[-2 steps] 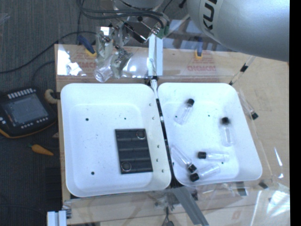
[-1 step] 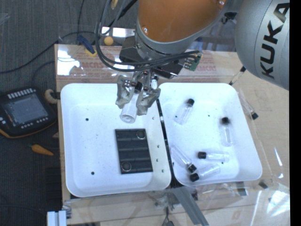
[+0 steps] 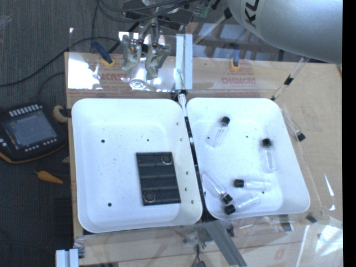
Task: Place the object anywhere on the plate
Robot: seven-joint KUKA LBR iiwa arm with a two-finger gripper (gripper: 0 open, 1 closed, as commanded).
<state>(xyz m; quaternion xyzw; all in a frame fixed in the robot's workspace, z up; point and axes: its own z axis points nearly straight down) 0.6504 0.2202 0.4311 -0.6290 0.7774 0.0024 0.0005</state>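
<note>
A dark grey ridged plate (image 3: 158, 178) lies in the left white bin (image 3: 94, 149), near its front right. Two small clear rings sit on the plate, one at its back right corner (image 3: 166, 159) and one near its front left (image 3: 149, 196). Several clear vials with black caps lie in the right bin (image 3: 289, 166), among them one at the back (image 3: 218, 129), one on the right (image 3: 268, 153) and one near the front (image 3: 247, 183). My gripper (image 3: 144, 65) hangs high over the left bin's back edge. A small clear round thing (image 3: 137, 84) shows just below it, and I cannot make out what it is.
A metal bracket (image 3: 183, 60) stands upright behind the seam between the bins. The large grey arm (image 3: 289, 15) crosses the top right. A black hand-held pendant (image 3: 30, 132) lies on the floor to the left. Cables run at the top left.
</note>
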